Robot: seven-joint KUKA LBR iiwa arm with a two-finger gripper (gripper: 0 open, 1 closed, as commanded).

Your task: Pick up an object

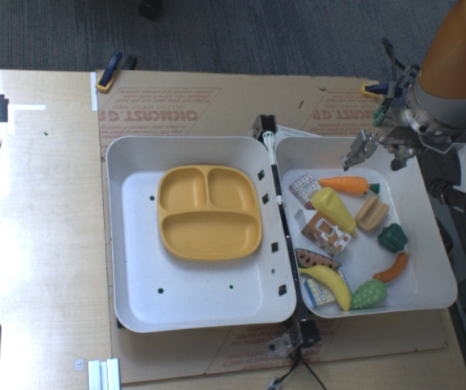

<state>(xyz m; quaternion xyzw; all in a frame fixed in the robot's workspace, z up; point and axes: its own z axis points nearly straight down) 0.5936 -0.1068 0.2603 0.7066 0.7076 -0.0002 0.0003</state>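
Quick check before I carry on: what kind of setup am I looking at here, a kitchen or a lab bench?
Most likely a robot lab bench, not a kitchen. Two shallow white bins sit on cardboard over a wooden bench; the right one holds toy food like a carrot and banana, the left a yellow divided plate.
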